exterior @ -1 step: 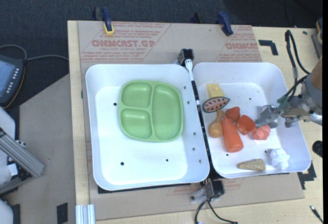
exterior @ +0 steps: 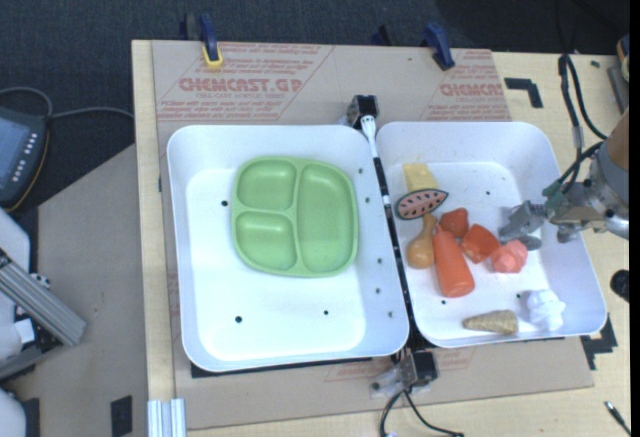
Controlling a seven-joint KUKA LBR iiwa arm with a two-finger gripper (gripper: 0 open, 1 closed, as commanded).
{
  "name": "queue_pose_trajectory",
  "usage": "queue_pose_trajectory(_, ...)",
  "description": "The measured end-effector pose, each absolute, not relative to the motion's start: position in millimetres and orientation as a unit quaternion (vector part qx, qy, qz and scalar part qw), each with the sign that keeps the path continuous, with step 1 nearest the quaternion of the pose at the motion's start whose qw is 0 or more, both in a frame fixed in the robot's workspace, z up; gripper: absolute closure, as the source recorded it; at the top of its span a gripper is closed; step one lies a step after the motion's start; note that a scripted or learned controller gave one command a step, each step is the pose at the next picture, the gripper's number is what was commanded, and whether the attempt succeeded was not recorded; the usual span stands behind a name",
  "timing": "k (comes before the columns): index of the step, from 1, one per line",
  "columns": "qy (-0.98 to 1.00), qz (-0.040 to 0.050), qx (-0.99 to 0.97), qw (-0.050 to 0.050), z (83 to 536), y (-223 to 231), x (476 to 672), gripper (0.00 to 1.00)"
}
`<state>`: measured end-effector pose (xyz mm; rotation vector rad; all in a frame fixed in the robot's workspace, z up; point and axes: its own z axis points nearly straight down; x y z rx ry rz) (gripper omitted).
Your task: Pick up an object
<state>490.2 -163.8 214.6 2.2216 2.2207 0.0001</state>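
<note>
I see my pincer (exterior: 518, 225) low in the right bin (exterior: 520, 140), whether gaping or closed I cannot tell, just above the pink toy (exterior: 510, 257), which crowded neighbours like the orange toy (exterior: 452, 265) could nudge aside.

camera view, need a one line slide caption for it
Gripper reaching in over the right bin beside a pink object, with a green divided plate in the left bin.
</note>
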Motion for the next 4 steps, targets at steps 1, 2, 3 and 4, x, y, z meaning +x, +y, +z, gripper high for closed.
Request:
queue_pose_trajectory(1,0.707,-0.001,0.707,-0.003,152,-165,489.1,0.0)
queue_pose_trajectory(2,0.707,-0.0009,0.707,-0.003,107,-166,494.3,0.0)
queue_pose_trajectory(3,0.707,-0.0008,0.707,-0.002,83,-166,493.6,0.0)
queue_pose_trajectory(4,0.707,0.0001,0.708,0.0,95,-166,494.4,1.0)
